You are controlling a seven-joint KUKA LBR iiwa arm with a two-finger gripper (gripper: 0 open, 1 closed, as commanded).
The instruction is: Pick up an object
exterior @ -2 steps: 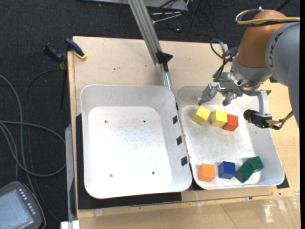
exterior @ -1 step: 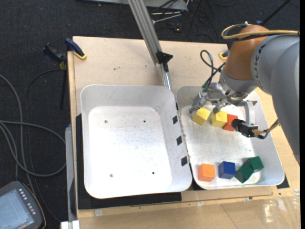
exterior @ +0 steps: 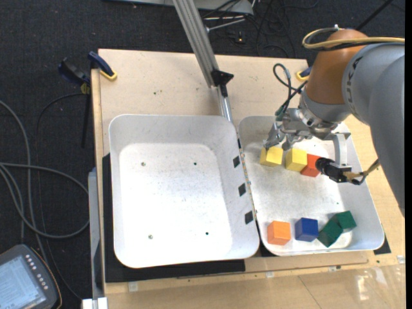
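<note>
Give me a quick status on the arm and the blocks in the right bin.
Gripper low over the left yellow block, grasp unconfirmed. Second yellow block and red block crowd alongside. Orange, blue, green blocks sit apart at the bin's near edge.

My own arm (exterior: 360, 76) runs off the right edge, so its upper links are cut away. My wrist hangs over the far part of the right bin (exterior: 370, 234) and hides the bin's back rim and floor there. Beneath my gripper (exterior: 280, 141), the tops of two yellow blocks (exterior: 283, 157) are partly covered, and I cannot tell whether I touch them. A red block (exterior: 311, 166) is half hidden behind a black fitting. At the lower left, a grey screen (exterior: 22, 282) is cropped by the edge, its display too blurred to read.
</note>
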